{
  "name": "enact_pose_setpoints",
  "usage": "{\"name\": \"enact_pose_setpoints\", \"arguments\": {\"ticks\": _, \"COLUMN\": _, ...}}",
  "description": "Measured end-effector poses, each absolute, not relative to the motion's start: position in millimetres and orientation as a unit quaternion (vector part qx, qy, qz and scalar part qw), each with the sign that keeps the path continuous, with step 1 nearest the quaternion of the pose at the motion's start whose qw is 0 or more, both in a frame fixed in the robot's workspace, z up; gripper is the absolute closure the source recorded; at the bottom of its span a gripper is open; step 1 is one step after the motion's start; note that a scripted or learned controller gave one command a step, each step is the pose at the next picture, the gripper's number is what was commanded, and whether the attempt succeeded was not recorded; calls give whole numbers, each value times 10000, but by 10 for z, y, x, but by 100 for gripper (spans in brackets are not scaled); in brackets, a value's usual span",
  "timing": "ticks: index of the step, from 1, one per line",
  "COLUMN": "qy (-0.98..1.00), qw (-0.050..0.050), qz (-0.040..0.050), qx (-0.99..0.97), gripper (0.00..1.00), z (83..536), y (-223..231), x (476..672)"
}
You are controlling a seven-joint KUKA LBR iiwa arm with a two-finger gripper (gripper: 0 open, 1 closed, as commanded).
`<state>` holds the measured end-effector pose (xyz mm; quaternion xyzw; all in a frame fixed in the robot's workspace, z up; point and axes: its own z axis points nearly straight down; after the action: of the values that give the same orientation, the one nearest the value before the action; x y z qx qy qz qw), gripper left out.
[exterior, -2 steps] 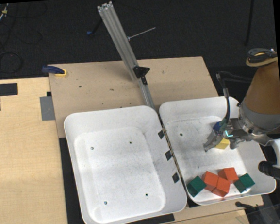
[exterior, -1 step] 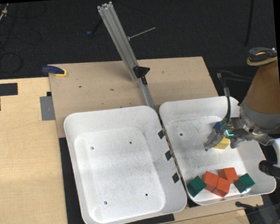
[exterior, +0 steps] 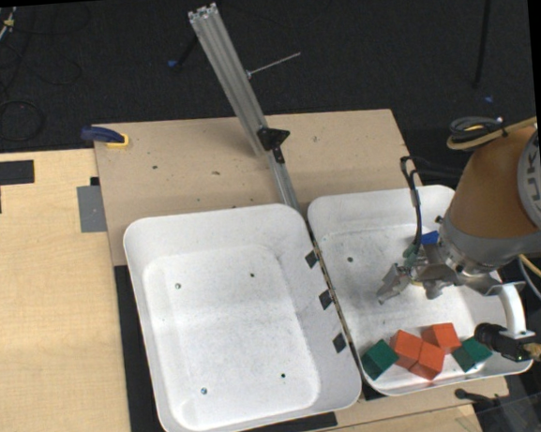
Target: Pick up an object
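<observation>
The two-finger metal gripper (exterior: 401, 282) hangs over the middle of the right shallow white plastic bin (exterior: 365, 225), above the bin floor. Its grey fingers (exterior: 390, 286) point toward the left side of the bin; whether they're spread or closed can't be made out from this angle, and nothing visible sits between them. A small blue part (exterior: 430, 239) shows just above the wrist.

Near edge of the right bin, w/ the blocks bunched in a row along the front wall: a dark green block (exterior: 378, 357) at the left end, an orange-red block (exterior: 408, 345) just beside it, another orange-red block (exterior: 430, 361) touching that one toward the front, a third orange-red block (exterior: 443, 336) behind it, and a second dark green block (exterior: 470, 354) at the right end. All lie apart from the gripper, nearer the camera than it is.

The grey arm w/ orange band (exterior: 494, 191) comes in from the right, over the bin's right side.

The left shallow white plastic bin (exterior: 152, 258) sits beside the right one, the two rims touching along the middle, w/ small black clips (exterior: 326, 299) on that seam.

Farther back, the light brown board (exterior: 191, 170) carries both bins. A silver aluminium extrusion bar (exterior: 234, 72) rises at a slant from behind the seam. A blue-and-yellow clamp (exterior: 103, 136) sits at the board's far left corner.
</observation>
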<state>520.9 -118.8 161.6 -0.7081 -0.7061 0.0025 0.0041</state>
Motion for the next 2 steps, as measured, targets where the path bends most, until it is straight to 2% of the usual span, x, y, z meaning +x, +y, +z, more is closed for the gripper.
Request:
{"name": "enact_pose_setpoints", "arguments": {"ticks": 1, "qy": -7063, "qw": 39, "qz": 24, "qx": -7079, "gripper": 0, "z": 1164, "y": -1215, "x": 5230}}
{"name": "enact_pose_setpoints", "arguments": {"ticks": 2, "qy": -7061, "qw": 20, "qz": 5, "qx": -7081, "gripper": 0, "z": 920, "y": -1211, "x": 5233}}
